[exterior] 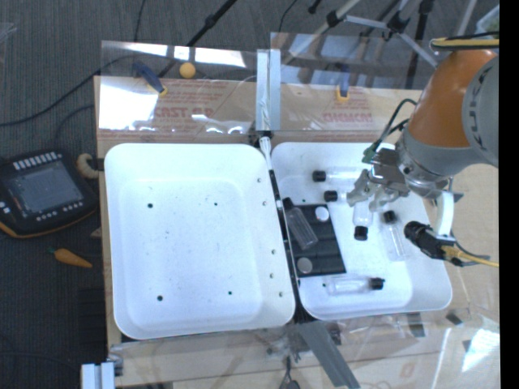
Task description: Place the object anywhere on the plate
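The landmark here is the black plate (318, 245), a dark rectangular tray lying in the left part of the right bin (422, 294), close against the wall that this bin shares with the left bin (190, 233). On the plate lie a clear vial (302, 227), set at a slant across its upper half, a white cap (322, 213) at its upper right corner, and a small round grey piece (305, 264) lower down. Just below the plate, on the white floor, a clear vial with a black cap (353, 284) lies on its side. Above and to the right of the plate several small black caps (330, 195) are scattered, one of them (360, 232) well to the right of the plate's middle. The gripper (366, 199) hangs to the right of the plate's upper edge, over the bin floor, below the grey wrist and the orange band of the arm (454, 96). Whether its jaws are spread or closed cannot be told, and nothing can be made out between them. Further right of the plate another clear vial (395, 241) lies near the bin's right wall.
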### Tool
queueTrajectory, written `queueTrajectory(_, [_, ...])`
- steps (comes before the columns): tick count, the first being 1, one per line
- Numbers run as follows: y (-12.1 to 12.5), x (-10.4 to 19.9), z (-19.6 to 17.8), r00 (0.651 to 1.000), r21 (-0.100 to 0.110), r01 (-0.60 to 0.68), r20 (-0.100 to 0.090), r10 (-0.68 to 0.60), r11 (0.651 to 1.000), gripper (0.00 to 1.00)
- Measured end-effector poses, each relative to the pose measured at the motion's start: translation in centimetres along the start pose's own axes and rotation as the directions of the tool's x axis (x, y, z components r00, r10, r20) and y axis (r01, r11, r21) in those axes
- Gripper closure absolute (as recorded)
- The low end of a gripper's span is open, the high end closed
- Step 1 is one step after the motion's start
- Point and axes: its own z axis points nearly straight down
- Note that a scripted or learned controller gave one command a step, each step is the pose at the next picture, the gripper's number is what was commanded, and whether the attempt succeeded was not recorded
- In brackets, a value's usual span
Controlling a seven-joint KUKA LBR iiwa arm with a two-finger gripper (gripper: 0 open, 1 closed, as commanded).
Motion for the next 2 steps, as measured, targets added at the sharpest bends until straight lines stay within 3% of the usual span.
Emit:
queueTrajectory(1, [0.8,8.7,0.4,0.977,-0.001,0.214,-0.003,-0.214,0.977,1.00])
queueTrajectory(2, [-0.9,15.0,-2.1,0.960,-0.001,0.281,-0.003,-0.281,0.960,1.00])
